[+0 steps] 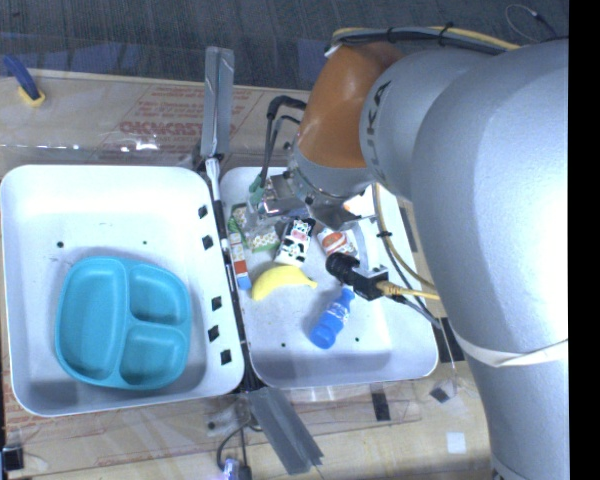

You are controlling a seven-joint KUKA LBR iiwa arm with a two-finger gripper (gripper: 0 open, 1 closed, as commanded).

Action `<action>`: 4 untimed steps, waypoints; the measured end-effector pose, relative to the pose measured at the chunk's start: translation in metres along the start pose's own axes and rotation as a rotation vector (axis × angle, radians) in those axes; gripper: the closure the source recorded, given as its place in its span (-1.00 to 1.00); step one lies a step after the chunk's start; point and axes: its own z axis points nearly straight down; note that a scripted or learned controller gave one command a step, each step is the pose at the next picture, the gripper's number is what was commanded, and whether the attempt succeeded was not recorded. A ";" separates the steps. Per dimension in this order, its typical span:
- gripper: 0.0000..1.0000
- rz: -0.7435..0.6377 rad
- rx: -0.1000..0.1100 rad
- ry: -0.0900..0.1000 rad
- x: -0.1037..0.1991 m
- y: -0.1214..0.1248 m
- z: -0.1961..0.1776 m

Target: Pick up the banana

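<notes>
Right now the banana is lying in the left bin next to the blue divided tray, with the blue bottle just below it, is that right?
Not quite. The camera view shows the banana lying in the right bin, not the left one. The blue divided tray sits alone in the left bin. The rest holds: the blue bottle lies just below the banana.

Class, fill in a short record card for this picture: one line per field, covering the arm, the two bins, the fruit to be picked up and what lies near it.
arm: grey with orange band, gripper over the right bin
target: banana, yellow, lying in the right bin, not gripped
near target: blue bottle just to its right
left bin: holds a blue divided tray
</notes>
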 end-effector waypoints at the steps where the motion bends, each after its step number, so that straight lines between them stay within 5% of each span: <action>1: -1.00 0.001 0.001 0.000 0.000 0.000 0.000; 2: -1.00 -0.188 0.002 0.000 -0.047 -0.061 0.001; 3: 1.00 -0.193 0.003 0.001 -0.046 -0.061 -0.009; 4: -1.00 -0.193 0.003 0.001 -0.046 -0.061 -0.009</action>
